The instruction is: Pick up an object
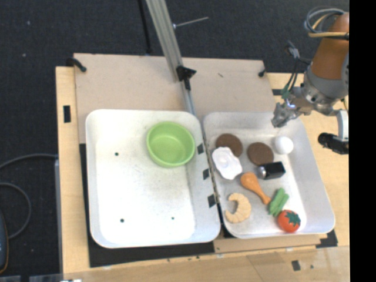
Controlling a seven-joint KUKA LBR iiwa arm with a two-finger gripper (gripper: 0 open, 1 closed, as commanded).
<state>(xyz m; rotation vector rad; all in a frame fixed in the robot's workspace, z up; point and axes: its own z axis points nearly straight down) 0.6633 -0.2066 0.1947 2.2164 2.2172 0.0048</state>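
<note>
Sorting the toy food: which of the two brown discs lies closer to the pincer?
The right brown disc, beside the white ball; the other disc lies farther left of the pincer.

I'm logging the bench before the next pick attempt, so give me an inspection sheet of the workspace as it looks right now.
Surface: wooden bench bearing a left bin and a right bin, side by side.
Job's things: right bin holds two brown discs, a white ball, a white crumpled piece, a black block, a toy drumstick, a toy croissant, a green toy vegetable and a toy tomato.
Clutter: green bowl in the left bin.
Grippers: gripper over the right bin's far right corner, nothing seen held.
Cables: black cable on the floor, left of the bench.
Surroundings: dark floor; slanted metal pole behind the bins.
</note>
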